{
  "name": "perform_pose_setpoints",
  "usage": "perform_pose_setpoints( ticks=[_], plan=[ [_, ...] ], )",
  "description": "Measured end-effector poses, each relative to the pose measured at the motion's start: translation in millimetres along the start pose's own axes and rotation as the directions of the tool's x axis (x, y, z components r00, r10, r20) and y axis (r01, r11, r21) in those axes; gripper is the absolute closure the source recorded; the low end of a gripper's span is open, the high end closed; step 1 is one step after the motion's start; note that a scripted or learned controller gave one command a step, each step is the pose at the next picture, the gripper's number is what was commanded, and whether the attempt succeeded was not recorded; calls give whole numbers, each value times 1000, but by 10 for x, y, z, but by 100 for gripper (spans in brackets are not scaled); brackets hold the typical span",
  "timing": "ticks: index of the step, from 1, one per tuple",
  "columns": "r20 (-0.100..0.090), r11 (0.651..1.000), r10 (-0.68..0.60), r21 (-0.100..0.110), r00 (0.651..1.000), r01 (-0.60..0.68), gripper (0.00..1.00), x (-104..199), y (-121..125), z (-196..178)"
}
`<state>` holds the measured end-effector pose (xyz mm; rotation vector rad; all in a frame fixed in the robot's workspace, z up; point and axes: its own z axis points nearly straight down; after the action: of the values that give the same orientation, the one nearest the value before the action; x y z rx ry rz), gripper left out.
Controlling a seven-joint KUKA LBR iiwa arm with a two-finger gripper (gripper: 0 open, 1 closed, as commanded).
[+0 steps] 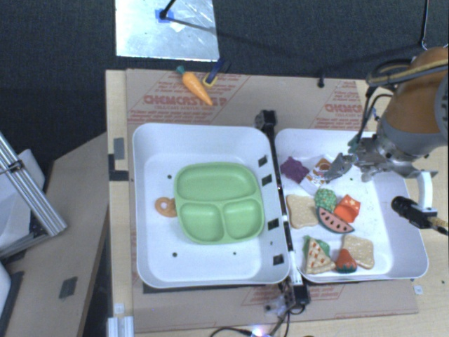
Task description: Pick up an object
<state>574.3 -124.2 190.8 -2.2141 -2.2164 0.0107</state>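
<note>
My gripper (342, 166) hangs over the upper middle of the right bin (403, 258), the arm coming in from the right. Just left of it lie a small brown and white piece (322, 166) and a purple piece (294, 168). Below it sit a green piece (325, 199), an orange piece (348, 207) and a watermelon slice (334, 220). A bread slice (301, 210) lies at the bin's left. Near the front are a pizza slice (318, 255), a strawberry (345, 260) and a piece of toast (360, 250). Nothing shows in the gripper.
The left bin (151, 188) holds a green divided plate (219, 201) and a small orange ring (165, 206) beside it. A toy carrot (196, 88) lies on the board behind the bins. A silver sheet (167, 20) lies further back.
</note>
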Motion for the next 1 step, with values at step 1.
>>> perform_pose_setpoints(
  ticks=[1],
  plan=[
    [2, 1000, -2, -12, 1000, 2, 0, 1, 29, -64]
  ],
)
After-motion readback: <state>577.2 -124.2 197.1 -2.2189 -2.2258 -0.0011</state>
